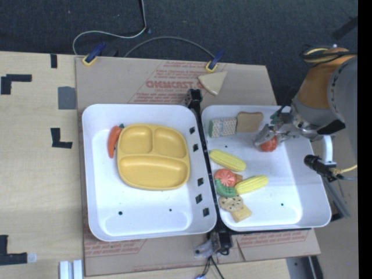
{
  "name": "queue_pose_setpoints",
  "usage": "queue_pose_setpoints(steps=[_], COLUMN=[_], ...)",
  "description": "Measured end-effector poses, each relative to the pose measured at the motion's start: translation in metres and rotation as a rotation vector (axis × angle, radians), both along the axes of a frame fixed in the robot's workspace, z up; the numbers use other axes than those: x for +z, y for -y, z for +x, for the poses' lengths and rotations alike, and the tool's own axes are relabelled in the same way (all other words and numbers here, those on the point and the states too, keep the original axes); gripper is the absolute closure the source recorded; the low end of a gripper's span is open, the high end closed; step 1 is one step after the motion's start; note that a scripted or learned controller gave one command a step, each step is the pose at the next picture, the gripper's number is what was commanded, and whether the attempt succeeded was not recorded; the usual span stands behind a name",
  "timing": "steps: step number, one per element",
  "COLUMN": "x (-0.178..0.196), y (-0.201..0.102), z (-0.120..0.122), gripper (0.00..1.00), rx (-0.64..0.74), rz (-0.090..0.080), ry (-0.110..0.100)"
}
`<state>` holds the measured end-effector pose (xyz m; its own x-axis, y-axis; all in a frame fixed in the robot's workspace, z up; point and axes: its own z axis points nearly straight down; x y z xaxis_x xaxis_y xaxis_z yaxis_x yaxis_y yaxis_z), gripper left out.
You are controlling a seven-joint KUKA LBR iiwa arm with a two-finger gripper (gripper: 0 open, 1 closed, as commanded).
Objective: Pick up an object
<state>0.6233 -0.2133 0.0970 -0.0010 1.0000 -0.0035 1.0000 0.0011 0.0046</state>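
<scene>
Toward the frame's lower right, toy corn lies in the right bin; further up, the jaws close around a small red toy, apparently light, rigid, slippery plastic, best pinched across its middle.

1. The two bins are looking like smooth white plastic with a slight sheen.
2. The yellow tray is showing as smooth, softly glossy plastic.
3. The corn cobs and carrot are appearing as moulded toy plastic.
4. The board under the bins is looking like matt brown cardboard, printed in red.
5. The bench is reading as pale matt wood grain.
6. The arm is showing smooth grey casing and an orange band.
</scene>
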Motion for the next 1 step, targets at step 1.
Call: queue_pose_setpoints(steps=[1], x=[0.0883], y=[-0.0763], z=[-0.0054], gripper=[1.00], rx=[0.006], rz=[0.005], ry=[-0.001])
